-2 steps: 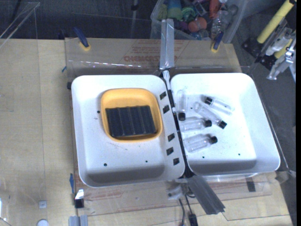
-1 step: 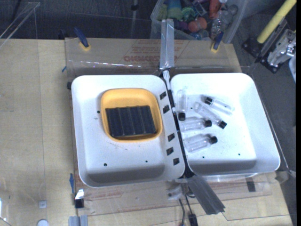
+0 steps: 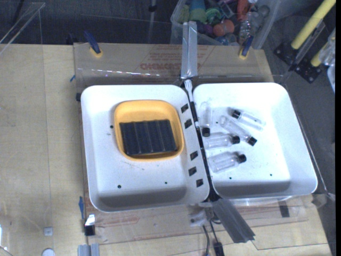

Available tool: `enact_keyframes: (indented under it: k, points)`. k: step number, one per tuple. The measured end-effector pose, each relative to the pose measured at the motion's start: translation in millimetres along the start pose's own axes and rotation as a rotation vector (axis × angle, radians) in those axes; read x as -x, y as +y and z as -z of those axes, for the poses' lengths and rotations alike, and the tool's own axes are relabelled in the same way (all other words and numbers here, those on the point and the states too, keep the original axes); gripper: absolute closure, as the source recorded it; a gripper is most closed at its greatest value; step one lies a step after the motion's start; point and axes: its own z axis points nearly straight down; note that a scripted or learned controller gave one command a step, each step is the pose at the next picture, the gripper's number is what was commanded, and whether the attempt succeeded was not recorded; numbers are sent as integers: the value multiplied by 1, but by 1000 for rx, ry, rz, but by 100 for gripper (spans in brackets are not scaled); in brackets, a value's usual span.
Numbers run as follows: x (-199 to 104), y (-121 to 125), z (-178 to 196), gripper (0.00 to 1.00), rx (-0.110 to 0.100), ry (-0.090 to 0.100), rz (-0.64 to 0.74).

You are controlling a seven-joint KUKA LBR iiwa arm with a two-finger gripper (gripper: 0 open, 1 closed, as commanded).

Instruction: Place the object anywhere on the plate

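A yellow-orange plate (image 3: 123,112) with rounded corners lies in the left white bin (image 3: 101,185). A dark ribbed rectangular block (image 3: 148,137) rests flat on the plate, filling most of its middle. In the right white bin (image 3: 277,169) lie several small clear vials with black caps: one at the upper right (image 3: 244,117), one in the middle (image 3: 219,141), one lower down (image 3: 226,161), and one upright-looking near the divider (image 3: 204,121).
A metal divider strip (image 3: 193,137) with black tabs runs between the two bins. A clear tub of colourful toys (image 3: 224,7) stands behind the bench. Yellow and black equipment (image 3: 314,20) sits at the far right.
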Motion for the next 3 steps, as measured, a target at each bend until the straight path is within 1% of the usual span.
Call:
enact_keyframes:
  k: [1,2,3]
  points:
    - [0,0,0,0,0,0,0]
    - [1,0,12,100,0,-13,-2]
    - [-9,-1,2,100,3,6,259]
